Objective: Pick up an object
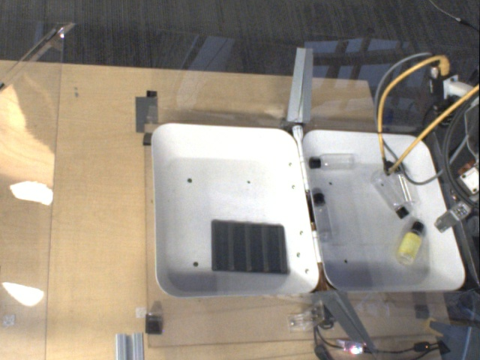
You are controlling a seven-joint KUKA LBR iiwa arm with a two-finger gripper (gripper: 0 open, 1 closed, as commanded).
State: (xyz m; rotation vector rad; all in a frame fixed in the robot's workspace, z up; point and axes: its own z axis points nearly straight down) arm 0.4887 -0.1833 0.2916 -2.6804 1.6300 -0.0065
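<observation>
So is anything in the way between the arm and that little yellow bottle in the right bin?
Nothing visible. Bare white floor separates the yellow bottle from the arm's grey tip at the right edge. A clear tube lies up-left of the bottle, off that path.

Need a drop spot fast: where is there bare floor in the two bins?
Left bin: bare everywhere above and left of the dark ridged block. Right bin: crowded with clear bottles along the divider and top, a yellow bottle at right; only the lower middle is bare.
</observation>
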